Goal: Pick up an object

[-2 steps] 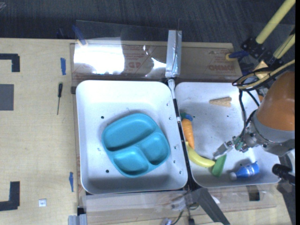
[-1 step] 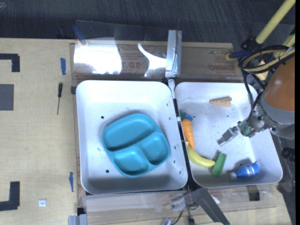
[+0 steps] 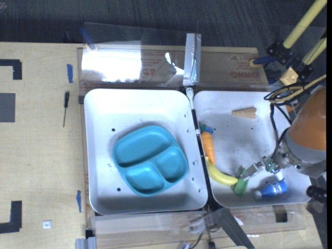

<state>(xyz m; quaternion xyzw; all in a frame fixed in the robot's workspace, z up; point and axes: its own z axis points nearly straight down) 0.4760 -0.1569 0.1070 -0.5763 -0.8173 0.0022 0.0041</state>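
Risk: the end effector sits low in the right bin, among crowded items. A green object lies just below it, a banana just to its left, a carrot further up-left, and a blue object to its right. A closing stroke could nudge neighbours or catch two items. Whether the end effector is open or holds anything cannot be determined. The arm reaches in from the right, wrist angled down-left.
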